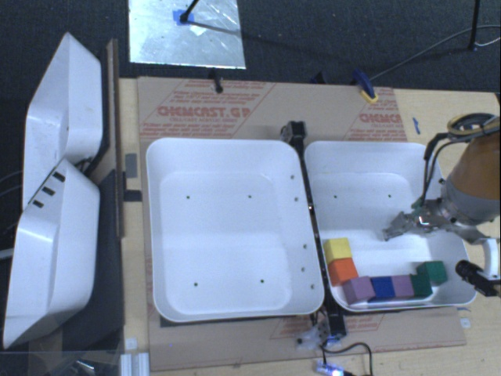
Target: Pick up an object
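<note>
Several coloured blocks lie along the near edge of the right bin [368,153]: a yellow block [338,249], an orange block [342,270], a purple block [358,289], a blue block [383,287], a mauve block [402,286] and a green block [430,276]. My gripper [397,228] reaches in from the right and hangs over the bare floor of this bin, a little above and right of the yellow block. Nothing shows in its grasp. The orange band [477,175] of the arm sits over the bin's right rim.
The left bin [227,225] lies beside the right one, with a black clip [294,130] at their shared rim. Two spare white bins [63,171] lean at the far left. A shiny metal sheet [186,22] lies beyond the cardboard [235,108]. Cables run at the right.
</note>
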Tool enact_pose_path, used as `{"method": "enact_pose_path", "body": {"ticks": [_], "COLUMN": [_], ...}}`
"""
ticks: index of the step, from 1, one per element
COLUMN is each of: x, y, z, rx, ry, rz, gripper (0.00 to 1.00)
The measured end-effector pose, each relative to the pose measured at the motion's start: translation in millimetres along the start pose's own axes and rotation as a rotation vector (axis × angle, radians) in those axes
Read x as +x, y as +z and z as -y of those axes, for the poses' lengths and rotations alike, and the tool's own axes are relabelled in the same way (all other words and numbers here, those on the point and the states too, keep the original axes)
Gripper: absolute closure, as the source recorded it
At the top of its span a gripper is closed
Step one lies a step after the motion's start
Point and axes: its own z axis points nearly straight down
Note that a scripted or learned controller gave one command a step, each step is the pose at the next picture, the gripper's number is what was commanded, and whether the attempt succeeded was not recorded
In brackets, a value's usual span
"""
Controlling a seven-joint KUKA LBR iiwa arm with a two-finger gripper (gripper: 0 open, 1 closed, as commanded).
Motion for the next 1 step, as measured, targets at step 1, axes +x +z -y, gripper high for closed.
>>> {"method": "enact_pose_path", "body": {"ticks": [1], "x": [1.5], "y": [-2.9], "z": [-111.8], "rx": [-0.006], "ry": [-0.004], "rz": [0.002], "gripper": [0.00]}}
